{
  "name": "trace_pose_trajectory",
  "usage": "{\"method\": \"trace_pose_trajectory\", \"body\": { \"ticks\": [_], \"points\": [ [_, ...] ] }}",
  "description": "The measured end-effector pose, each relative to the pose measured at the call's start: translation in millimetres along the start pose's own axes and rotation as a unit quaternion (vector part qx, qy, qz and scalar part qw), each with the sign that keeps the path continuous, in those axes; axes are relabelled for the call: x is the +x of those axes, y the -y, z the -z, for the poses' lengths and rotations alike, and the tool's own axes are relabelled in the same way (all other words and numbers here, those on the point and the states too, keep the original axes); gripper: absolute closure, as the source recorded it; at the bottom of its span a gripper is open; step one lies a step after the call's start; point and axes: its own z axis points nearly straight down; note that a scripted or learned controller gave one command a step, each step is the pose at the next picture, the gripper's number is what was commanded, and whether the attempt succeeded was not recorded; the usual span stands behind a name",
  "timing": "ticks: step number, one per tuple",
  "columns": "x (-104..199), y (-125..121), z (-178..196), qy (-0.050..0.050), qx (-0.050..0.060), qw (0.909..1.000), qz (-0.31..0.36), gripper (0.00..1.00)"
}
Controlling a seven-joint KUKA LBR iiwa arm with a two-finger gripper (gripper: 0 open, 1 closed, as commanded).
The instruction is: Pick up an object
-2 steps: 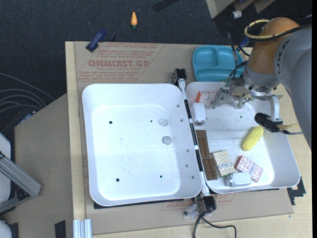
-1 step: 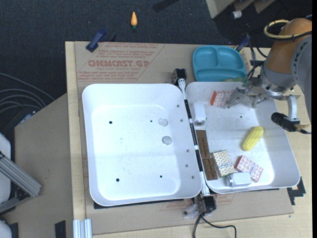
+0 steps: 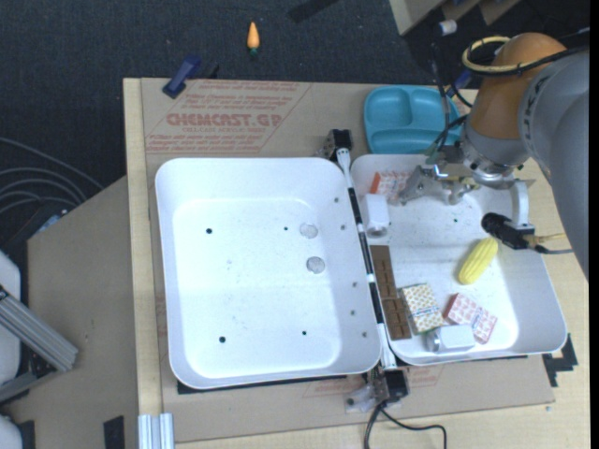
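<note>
The board under everything carries both bins. The left bin has nothing to grasp in it; I see just two small grey discs on its floor, which may be marks. The right bin holds all the loose things.

The arm reaches in from the right and bends down over the far end of the right bin. A teal tray sits on the board just beyond that bin.

The gripper hangs low at the bin's far end, near a small reddish and pale item by the far wall. From this slant I cannot tell whether it is open or closed, and nothing can be seen clamped in it.

Every candidate lies on the bin floor:
- The corn is at mid-bin, apart from the gripper.
- A brown bar lies along the inner wall.
- A checked packet sits just beside the bar.
- A red-and-white packet is near the front.
- A white piece lies at the front rim.
- A white block rests on the divider.

By my reading the pick has not been made. The gripper is down near the far-end item, so at best this is the approach or the start of a grasp. Closing on a thing and lifting it clear remain to be done.
</note>
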Motion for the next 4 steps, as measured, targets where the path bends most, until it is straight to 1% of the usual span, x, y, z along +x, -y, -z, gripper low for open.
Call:
{"method": "trace_pose_trajectory", "body": {
  "ticks": [1, 2, 3, 4],
  "points": [
    [-62.4, -0.5, -0.2, -0.001, -0.001, 1.0, 0.0, 0.0],
    [-11.8, -0.1, -0.3, 0.0, 0.0, 1.0, 0.0, 0.0],
    [-11.4, -0.4, 10.2, 0.0, 0.0, 1.0, 0.0, 1.0],
    [-11.4, -0.3, 10.1, 0.0, 0.0, 1.0, 0.0, 0.0]
  ]
}}
